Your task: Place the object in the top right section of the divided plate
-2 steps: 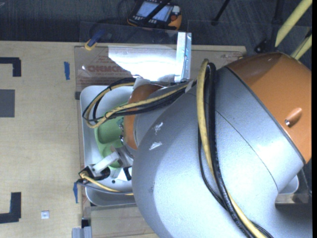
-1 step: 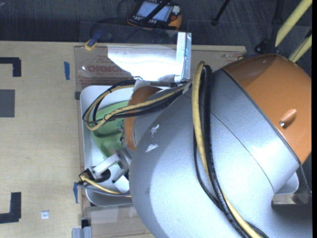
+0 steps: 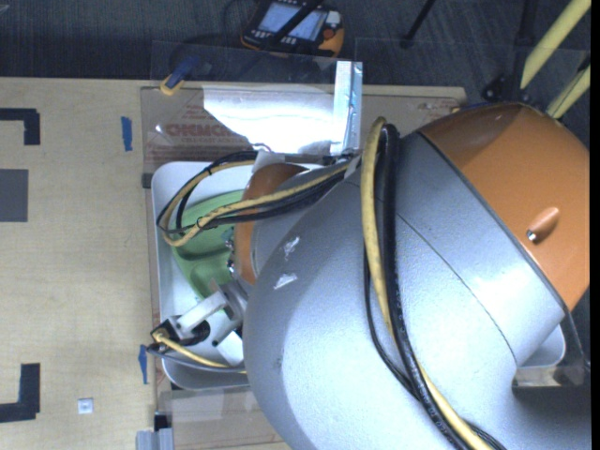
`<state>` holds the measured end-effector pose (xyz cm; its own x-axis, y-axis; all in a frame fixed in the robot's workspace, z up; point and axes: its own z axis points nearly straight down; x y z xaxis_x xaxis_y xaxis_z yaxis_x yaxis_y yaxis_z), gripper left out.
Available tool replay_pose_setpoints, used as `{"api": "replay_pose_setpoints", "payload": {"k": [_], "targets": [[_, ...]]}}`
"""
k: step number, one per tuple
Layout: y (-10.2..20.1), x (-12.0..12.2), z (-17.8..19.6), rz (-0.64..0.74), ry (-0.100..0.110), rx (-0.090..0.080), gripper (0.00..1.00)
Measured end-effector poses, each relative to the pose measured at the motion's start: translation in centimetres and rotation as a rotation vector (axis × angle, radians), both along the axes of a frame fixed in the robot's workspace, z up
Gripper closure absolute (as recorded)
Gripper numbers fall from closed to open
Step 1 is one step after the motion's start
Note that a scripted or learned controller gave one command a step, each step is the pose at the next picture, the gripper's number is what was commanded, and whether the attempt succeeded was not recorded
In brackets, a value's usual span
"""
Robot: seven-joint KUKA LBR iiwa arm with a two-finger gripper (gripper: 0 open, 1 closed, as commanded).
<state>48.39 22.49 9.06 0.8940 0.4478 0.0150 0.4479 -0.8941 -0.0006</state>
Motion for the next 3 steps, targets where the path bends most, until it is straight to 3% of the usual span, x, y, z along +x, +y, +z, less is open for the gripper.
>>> {"api": "replay_pose_setpoints", "payload": {"k": [1, 2, 3], "targets": [[-0.1, 0.4, 1.8, -0.267, 0.014, -0.005, 0.0], [0.1, 4.4, 7.8, 0.192, 0.017, -0.009, 0.0], [-6.0, 0.0, 0.1, 0.358, -0.004, 0.001, 0.0]]}}
